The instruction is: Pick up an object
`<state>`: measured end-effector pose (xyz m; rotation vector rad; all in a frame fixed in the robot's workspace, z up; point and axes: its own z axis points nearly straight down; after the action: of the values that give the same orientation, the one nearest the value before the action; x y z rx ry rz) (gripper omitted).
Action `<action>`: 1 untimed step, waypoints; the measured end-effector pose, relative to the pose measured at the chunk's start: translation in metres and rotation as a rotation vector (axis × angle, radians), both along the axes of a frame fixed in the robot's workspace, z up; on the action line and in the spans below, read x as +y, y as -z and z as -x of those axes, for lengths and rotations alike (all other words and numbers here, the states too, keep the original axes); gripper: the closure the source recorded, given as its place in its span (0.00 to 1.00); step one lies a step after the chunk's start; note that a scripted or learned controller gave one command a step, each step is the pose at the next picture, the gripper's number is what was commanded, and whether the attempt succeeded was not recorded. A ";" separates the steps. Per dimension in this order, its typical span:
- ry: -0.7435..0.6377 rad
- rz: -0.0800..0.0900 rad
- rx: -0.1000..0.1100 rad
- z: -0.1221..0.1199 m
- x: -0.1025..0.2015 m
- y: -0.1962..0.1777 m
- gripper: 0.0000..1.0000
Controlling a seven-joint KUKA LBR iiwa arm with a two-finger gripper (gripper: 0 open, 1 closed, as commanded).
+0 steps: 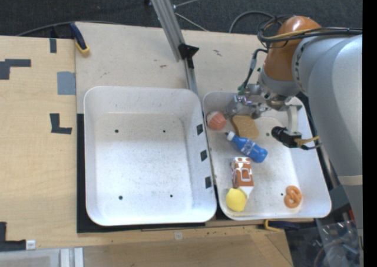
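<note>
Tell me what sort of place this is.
Probably a robotics lab's grasping test bench: a robot arm over two white bins, toy food like a lemon and pretzel, and tape marks on the bench.

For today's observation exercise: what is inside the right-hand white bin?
The right bin holds a blue bottle, tan bread slice, reddish ball, orange-and-white carton, yellow lemon and orange pretzel. The arm covers its upper right corner.

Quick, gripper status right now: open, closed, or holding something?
Gripper: jaws cannot be told; it sits low over the right bin near the tan block.
</note>
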<state>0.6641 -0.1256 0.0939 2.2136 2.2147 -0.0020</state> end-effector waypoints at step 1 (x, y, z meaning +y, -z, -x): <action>-0.002 0.001 -0.001 0.000 0.000 -0.011 1.00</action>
<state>0.6645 -0.1251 0.1044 2.2110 2.2159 -0.0020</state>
